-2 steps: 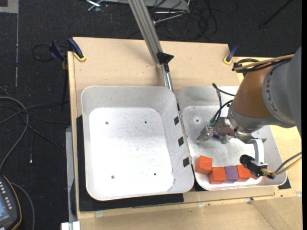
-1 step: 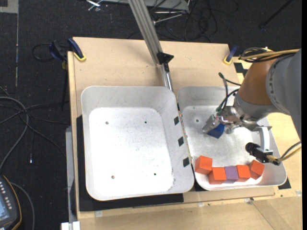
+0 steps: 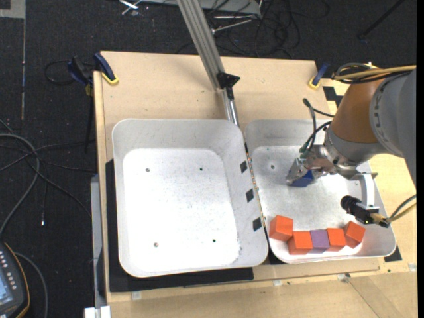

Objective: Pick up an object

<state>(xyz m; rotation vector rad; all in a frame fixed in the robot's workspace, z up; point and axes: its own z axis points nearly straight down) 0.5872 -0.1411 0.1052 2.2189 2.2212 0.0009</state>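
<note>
Jaws (image 3: 299, 175) low in right bin (image 3: 265, 138), around blue block (image 3: 305, 180); grip state indeterminate, cannot tell. Risk: shallow contact, block slips during lift. Orange blocks (image 3: 301, 238) well apart.

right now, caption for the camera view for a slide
KUKA arm's gripper low over a blue object in the right bin, blocks lined along its near edge.
</note>
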